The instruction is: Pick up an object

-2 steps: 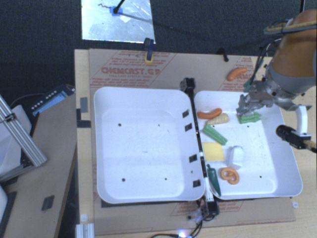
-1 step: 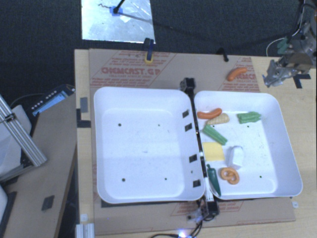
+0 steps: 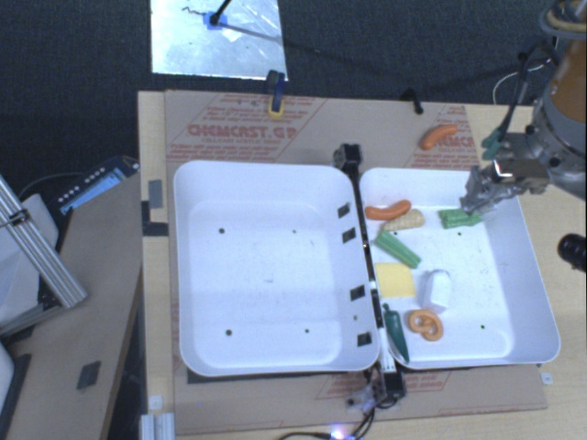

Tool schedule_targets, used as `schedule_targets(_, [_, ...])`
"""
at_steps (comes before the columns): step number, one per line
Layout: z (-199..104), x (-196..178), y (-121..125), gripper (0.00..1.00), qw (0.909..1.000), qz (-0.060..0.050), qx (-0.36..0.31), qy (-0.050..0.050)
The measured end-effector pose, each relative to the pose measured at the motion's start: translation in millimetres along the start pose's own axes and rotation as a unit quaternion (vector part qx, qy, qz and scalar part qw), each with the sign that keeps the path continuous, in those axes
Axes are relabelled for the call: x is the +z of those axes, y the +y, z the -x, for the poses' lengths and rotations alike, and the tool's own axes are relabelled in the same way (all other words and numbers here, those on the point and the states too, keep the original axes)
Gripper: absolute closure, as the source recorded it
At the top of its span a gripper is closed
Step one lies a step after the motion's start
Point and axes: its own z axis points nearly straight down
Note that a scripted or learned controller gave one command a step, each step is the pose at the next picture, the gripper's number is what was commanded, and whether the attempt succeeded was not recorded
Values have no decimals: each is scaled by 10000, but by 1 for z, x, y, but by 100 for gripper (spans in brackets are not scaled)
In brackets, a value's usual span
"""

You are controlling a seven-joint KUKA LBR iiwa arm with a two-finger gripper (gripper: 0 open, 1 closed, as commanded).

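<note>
The right bin (image 3: 527,273) holds several small toys. A green block (image 3: 456,217) lies near its back right, with my gripper (image 3: 479,202) right above its right end. Whether the block sits between the fingers is unclear. Further left lie an orange sausage (image 3: 388,211), a pale bun-like piece (image 3: 407,220), a green pod (image 3: 397,248), a yellow square (image 3: 396,280), a white cup (image 3: 436,288), a pretzel (image 3: 426,324) and a dark green pepper (image 3: 394,330) at the bin's left wall.
The left bin (image 3: 266,269) sits beside the right one, with black clips (image 3: 348,159) along the shared divider. Another orange sausage (image 3: 438,137) lies on the cardboard behind the right bin. A yellow and blue clamp (image 3: 274,94) stands at the back edge.
</note>
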Motion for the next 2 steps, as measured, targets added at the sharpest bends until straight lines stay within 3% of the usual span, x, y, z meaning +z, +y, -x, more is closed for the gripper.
schedule_targets(1, [-76, -22, -7, 100, 10000, 24, -15, 2])
schedule_targets(2, [-156, 17, -7, 100, 10000, 0, -15, 0])
